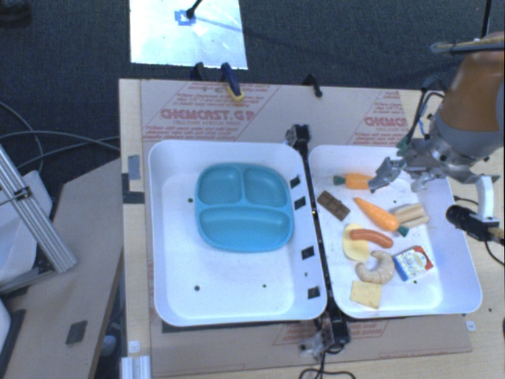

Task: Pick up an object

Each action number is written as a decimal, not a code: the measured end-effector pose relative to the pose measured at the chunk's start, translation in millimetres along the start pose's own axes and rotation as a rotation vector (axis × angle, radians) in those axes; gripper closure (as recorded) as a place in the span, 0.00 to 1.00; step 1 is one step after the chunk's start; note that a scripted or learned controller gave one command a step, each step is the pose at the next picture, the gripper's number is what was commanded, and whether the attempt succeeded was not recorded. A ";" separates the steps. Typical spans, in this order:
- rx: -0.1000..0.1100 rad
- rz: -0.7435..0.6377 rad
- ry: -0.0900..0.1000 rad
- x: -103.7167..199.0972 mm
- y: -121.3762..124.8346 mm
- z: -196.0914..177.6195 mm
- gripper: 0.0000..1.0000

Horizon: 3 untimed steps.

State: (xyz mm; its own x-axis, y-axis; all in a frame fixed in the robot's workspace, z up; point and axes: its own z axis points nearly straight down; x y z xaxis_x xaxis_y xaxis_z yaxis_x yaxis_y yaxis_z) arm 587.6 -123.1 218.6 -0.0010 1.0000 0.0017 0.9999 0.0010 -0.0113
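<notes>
Camera view: the grey arm with its orange band reaches in from the right over the right-hand shallow white bin. The two-finger gripper hangs above the bin's upper part, its two dark fingers spread apart with nothing between them, so the tool is released. Candidate items all lie in the right bin. A short orange carrot-like piece with a pale tip sits just to the left of the fingertips, close beside them; contact cannot be judged. A longer orange carrot lies below the gripper, slanting down to the right, with a tan bread-roll-shaped piece with a dark end just beside its lower end. A dark brown chocolate-bar rectangle lies near the bin's left wall. Further down: a red-orange sausage resting on a pale yellow round slice, a beige curled shrimp-shaped piece, a red, white and blue small packet, and a yellow square cheese-like slice. The left-hand white bin holds a light blue sectioned plastic plate, well apart from the gripper.
</notes>
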 end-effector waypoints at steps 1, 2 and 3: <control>-0.013 -0.002 -0.001 0.2 2.6 -7.2 0.00; -0.010 0.000 -0.002 -4.3 -5.0 40.6 0.00; -0.009 0.000 -0.001 -4.9 -6.5 103.2 0.00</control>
State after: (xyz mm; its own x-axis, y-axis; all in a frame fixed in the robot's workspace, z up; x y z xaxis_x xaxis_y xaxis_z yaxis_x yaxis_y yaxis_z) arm 579.9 -127.9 115.4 -0.0014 1.0000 0.0002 1.0000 0.0014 -0.0026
